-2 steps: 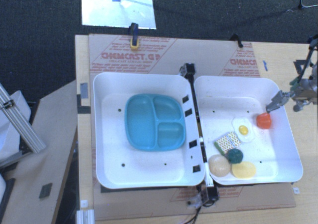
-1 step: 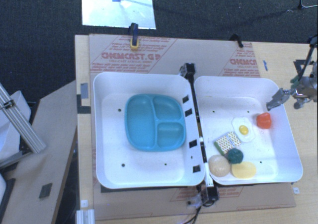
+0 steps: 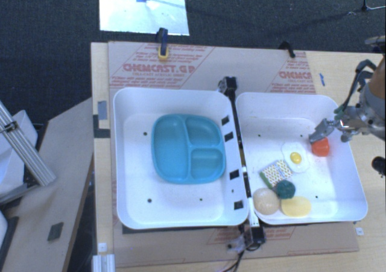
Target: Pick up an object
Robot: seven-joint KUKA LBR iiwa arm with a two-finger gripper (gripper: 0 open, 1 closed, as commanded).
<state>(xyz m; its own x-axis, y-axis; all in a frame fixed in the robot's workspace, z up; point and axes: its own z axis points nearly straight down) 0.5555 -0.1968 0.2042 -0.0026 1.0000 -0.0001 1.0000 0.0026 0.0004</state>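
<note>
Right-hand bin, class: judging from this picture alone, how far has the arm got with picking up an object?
Done: the gripper has reached into the right bin, beside the red-orange object. In hand: nothing visibly gripped. Left: grasp and lift; the fried egg, checkered piece, green ball and yellow piece lie on the bin floor.

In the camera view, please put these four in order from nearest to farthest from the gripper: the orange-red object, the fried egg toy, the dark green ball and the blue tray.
Measured from the gripper:
1. Orange-red object, just below the gripper in the right bin.
2. Fried egg toy, a little further left in that bin.
3. Dark green ball, near that bin's front.
4. Blue tray, in the left bin.
</note>
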